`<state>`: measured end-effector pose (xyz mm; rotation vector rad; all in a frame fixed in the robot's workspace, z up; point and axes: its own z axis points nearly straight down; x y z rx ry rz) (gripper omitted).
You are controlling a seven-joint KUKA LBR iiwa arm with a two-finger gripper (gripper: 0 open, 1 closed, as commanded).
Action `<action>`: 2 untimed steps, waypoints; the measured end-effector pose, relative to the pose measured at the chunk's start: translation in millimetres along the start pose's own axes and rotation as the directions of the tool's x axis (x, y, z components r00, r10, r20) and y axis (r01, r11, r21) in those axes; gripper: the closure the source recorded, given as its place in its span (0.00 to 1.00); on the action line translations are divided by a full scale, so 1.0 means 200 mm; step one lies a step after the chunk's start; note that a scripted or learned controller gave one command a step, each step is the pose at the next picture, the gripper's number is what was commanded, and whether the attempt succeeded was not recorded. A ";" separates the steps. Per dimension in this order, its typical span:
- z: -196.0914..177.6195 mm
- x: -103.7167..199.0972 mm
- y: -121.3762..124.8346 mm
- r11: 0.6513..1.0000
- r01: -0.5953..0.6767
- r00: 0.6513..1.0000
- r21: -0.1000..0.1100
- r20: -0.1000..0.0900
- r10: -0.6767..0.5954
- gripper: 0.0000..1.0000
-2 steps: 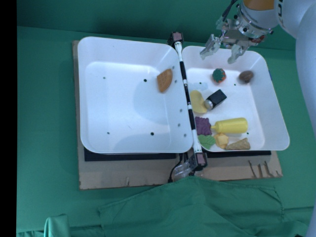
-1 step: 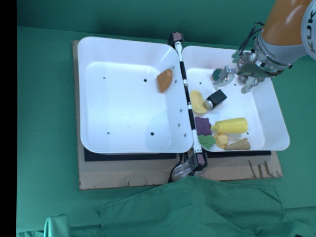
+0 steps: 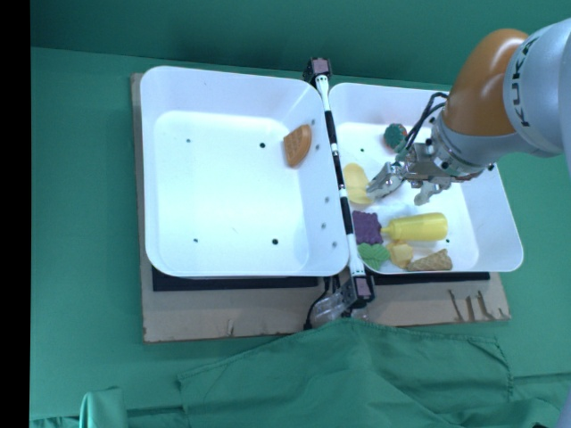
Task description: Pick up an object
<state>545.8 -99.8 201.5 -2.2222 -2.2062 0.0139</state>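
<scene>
Gripper (image 3: 385,184) is hanging low in the right bin (image 3: 500,230), fingers parted and holding nothing, just beside the pale yellow piece (image 3: 356,182). Toys are clustering near the divider (image 3: 335,168), presumably favouring this approach.

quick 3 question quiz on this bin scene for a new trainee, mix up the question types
1. True or false: the orange waffle piece lies in the left bin.
2. Which bin is the claw over: A) left, B) right?
3. What touches the yellow bottle at its capped end?

Key:
1. True.
2. B.
3. Nothing clearly; the purple piece lies just beside it.
</scene>
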 end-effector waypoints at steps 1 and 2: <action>0.10 -0.12 0.29 1.000 0.004 1.000 -0.022 0.003 -0.004 0.00; 0.09 -0.10 0.06 0.999 0.003 1.000 -0.032 0.007 -0.002 0.00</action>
